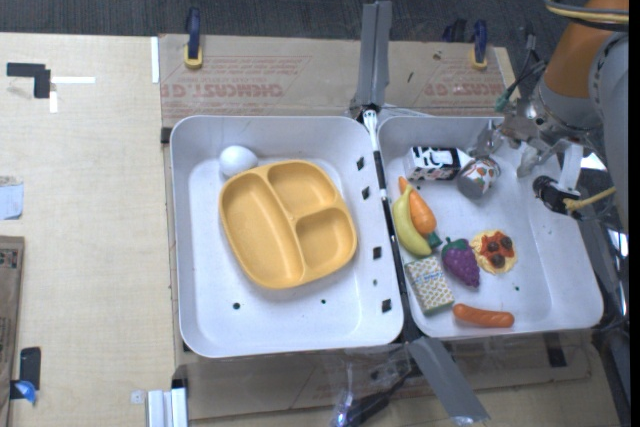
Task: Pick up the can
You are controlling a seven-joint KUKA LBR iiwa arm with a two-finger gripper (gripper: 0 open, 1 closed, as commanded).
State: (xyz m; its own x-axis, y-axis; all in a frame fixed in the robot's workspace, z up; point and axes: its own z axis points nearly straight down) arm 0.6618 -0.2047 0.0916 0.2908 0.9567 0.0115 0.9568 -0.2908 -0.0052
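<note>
- Cardboard sheet point(300, 75) under the bins, behind and to the left of the pincer: red print seen upside down; "CHEMCO" is roughly legible, the remainder unclear.
- Left bin point(190, 245), well left of the pincer: holds a yellow divided plate point(288, 221) and a white ball point(238, 159) touching the plate's far corner.
- Right bin point(560, 285), beneath the pincer.
- Arm point(585, 55): cut off at the frame's right edge.
- Carton point(436, 162), black and white, left of the pincer: markings unreadable.
- Can point(479, 177): lies just below-left of the pincer, tipped, long axis slanting toward it; label blurred, red and white.
- Pincer point(505, 137): at the can's upper end; whether apart or closed, I cannot tell.
- Small box point(431, 286), well forward-left: patterned print illegible.
</note>
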